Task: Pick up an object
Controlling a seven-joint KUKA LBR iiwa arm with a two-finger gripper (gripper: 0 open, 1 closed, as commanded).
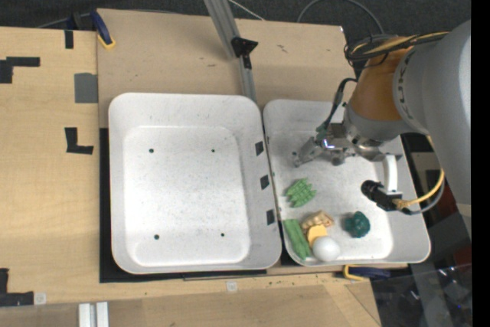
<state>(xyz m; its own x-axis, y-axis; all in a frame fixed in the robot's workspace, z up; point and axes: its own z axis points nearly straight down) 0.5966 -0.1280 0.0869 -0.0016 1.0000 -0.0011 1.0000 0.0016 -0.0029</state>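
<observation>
My gripper [310,155] hangs low over the upper part of the right bin [285,119], pointing toward that bin's left wall. Nothing shows in its grasp. Just below it lies a small green ridged object [301,192]. Along the bin's near edge lie a long light-green piece [296,237], a tan and yellow object [316,223] and a white ball [325,249], all close together. A dark teal lump [356,224] rests to their right.
The left bin [184,180] sits beside the right one, with a raised rim between them. A grey metal pole [218,0] slants in from the top to the bins' far edge. The arm's orange band [379,92] and a black cable fitting [377,193] overhang the right bin's right side.
</observation>
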